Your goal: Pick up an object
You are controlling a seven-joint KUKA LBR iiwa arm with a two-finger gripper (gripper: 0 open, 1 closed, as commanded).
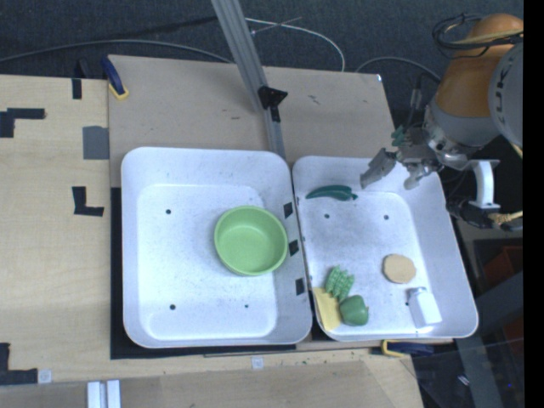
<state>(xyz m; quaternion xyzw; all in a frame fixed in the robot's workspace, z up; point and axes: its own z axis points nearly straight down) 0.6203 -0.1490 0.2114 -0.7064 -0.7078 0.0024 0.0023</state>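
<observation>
My gripper [393, 174] hangs over the far right corner of the right bin [442, 228], fingers spread open with nothing between them. In that bin lie a dark green pepper-like piece [331, 193] near the far edge, left of the gripper, a tan round disc [399, 269] at mid right, a small white block [418, 300] near the front right, a light green ridged piece [338, 282], a green rounded piece [354, 311] and a yellow piece [326, 309] at the front left. A green bowl [250, 240] sits in the left bin [153, 228].
A grey metal pole [242, 49] slants down from the top to the seam between the bins. Cables [289, 32] trail across the dark floor behind the bench. The wooden bench top [51, 228] extends left of the bins.
</observation>
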